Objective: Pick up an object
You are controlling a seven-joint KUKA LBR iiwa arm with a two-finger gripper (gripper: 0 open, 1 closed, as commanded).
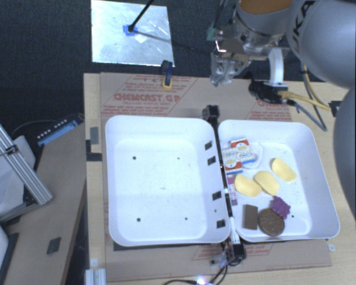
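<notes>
The gripper [225, 71] hangs high above the far edge of the bench, over the brown board behind the two bins; whether it is open or closed cannot be told from this slant, and nothing shows in its grasp. Above it the grey arm [311, 33] with its orange band [264, 5] comes in from the right.

The things to be picked all lie in the right bin [320, 167] — well apart from the gripper, nearer the camera and a little to its right; closest to it is a small packet [241, 154] printed in red, white and blue, lying against the bin's left wall beside the central divider; below that packet sit three yellow oval pieces [266, 181] in a loose row, the rightmost [283, 170] highest, the leftmost [247, 186] lowest; nearer still to the camera lie a small purple piece [281, 207], a round brown disc [271, 222] touching it, and a dark brown rectangular piece [250, 216] just beside the disc on its left.

The left bin [161, 178] shows its bare white floor; a sheet of shiny foil [133, 33] lies on the dark floor beyond the bench, and a yellow-and-blue clamp [167, 75] sits at the board's far edge.
</notes>
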